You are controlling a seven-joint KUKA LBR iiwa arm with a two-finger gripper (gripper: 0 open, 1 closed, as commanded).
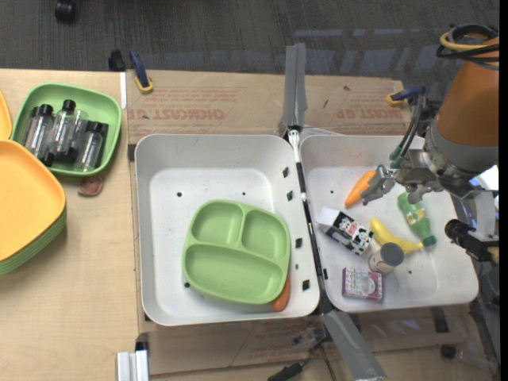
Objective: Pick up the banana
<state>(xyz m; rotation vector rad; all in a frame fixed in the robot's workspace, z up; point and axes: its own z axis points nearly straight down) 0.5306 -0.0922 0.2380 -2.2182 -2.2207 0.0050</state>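
I log the banana mid right bin, claw above near the carrot, grip unreadable.

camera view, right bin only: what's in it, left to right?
Black-and-white carton → pink packet → banana → green bottle. Skipped the carrot and the grey round thing: they overlap others in x. The gripper sits above the carrot's right end.

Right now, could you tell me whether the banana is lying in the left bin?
No, the banana lies in the right bin, beside a green bottle.
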